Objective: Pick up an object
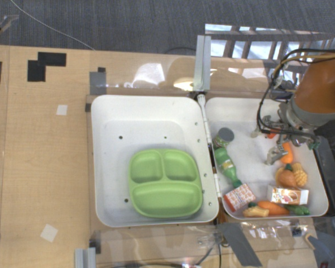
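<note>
I have the hand (279, 152) down inside the right bin (251, 121), at its far-right side, with the orange-banded wrist (322, 85) above it. From this slanted view I cannot tell how far the hand is parted, and I see nothing clearly held in it, so I treat it as empty.

The candidates all sit in this same bin. Just beside the hand, touching or nearly so, is a small orange piece (288, 151); immediately toward the near edge from it lies an orange-and-yellow toy fruit (291, 177). Further toward the near rim are a flat printed carton (290, 195) and a carrot (271, 208). Off toward the bin divider lie a green bottle (225, 163) with a grey cap, and a red-patterned box (239, 196). The other bin (109, 149), well away beyond the divider, holds a green divided plate (164, 182).

My worries, as judgement:
- The orange pieces crowd together, so closing here may catch two things or pinch an edge that squirts out.
- The fruit looks rounded and could roll off.
- The hand is near the bin wall; a descent slightly off could strike the rim.
- Cables (271, 88) looping by the wrist could snag on a lift.
</note>
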You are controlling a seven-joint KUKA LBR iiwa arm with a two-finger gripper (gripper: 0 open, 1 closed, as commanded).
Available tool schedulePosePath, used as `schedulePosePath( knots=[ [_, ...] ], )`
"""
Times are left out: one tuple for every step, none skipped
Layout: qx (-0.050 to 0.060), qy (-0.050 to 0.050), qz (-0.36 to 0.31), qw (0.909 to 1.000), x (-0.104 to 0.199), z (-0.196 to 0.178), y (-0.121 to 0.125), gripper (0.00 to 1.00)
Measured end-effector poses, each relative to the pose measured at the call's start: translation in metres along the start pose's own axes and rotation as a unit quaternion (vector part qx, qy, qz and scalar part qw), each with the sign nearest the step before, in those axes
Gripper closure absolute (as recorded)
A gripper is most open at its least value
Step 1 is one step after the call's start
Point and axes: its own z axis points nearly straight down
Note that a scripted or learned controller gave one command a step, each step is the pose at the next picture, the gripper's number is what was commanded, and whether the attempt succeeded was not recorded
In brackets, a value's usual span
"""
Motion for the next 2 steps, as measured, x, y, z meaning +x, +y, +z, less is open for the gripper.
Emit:
schedulePosePath(
  knots=[
    [0.003,-0.008,-0.004,1.0000,-0.006,-0.016,0.000,1.00],
    [0.004,-0.006,-0.014,0.9999,-0.007,-0.161,0.016,1.00]
  ],
)
